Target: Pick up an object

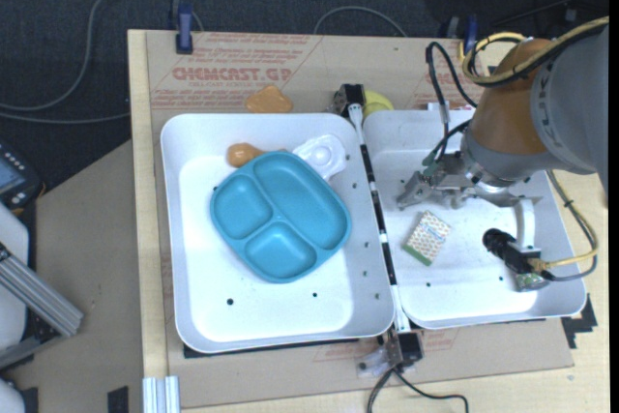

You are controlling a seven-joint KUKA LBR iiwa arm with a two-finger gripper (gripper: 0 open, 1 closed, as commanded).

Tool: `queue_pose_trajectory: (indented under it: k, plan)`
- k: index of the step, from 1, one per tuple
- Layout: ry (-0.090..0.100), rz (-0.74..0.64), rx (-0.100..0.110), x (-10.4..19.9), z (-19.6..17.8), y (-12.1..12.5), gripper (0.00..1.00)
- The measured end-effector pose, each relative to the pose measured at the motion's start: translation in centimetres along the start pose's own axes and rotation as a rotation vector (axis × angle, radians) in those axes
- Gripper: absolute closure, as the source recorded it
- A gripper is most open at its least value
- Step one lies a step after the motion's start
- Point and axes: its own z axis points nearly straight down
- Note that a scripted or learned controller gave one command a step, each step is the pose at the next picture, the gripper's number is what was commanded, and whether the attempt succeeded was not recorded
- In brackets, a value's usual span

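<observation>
Over the right bin (pixel 464 305), my arm's gripper (pixel 414 192) sits just beside a small green-and-white packet (pixel 427 237) lying on the bin floor, on the packet's far side. I cannot tell whether the hand is spread or pressed together. Across the divide, the left bin (pixel 193 305) holds a blue divided tray (pixel 280 218), with a white piece (pixel 322 153) and a small orange item (pixel 242 153) at its far edge.

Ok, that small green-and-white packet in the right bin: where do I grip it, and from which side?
Grip the packet across its shorter width, mid-length, coming straight down. It lies flat on the floor of the right bin, turned diagonally and clear of the walls, so both long edges look free; turn to match that slant.
</observation>
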Motion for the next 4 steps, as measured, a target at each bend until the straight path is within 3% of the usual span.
queue_pose_trajectory:
  k: [1, 2, 3, 4]
  plan:
    - [0.001, 0.001, 0.004, -0.9, 1.1, -3.7, 0.0]
    - [0.0, 0.0, -0.002, -0.8, 0.0, -3.4, 1.0]
    - [0.0, 0.0, -0.001, -0.8, 0.0, -3.5, 0.0]
    - [-0.012, 0.003, -0.022, -9.6, -15.1, 2.9, 0.0]
